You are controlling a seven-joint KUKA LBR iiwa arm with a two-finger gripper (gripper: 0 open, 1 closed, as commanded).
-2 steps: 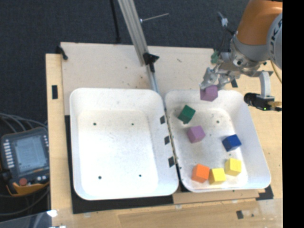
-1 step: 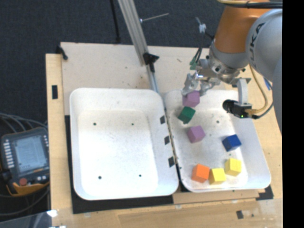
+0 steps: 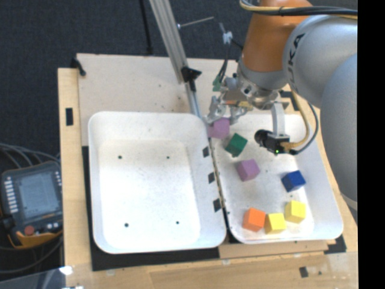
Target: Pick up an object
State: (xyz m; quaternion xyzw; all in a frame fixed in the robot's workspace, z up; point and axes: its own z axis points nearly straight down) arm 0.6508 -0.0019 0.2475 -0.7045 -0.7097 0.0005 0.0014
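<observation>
Pale purple block (image 3: 220, 127) sits directly under the claw (image 3: 224, 114), at the right bin's (image 3: 319, 221) far left corner beside the divider. I cannot tell whether the claw grips it. A green block (image 3: 236, 144) lies just beside.

Only readable bit is the black "KUKA" lettering on the big grey robot arm (image 3: 319, 47) (partly cut off, seen at an angle).

Teach pendant (image 3: 31, 200) sits left of bench, grey cables (image 3: 18, 154) trailing behind it. Aluminium strut (image 3: 170, 38) rises slantwise from the bench's (image 3: 69, 161) far side. Dark carpet (image 3: 66, 17) beyond.
</observation>
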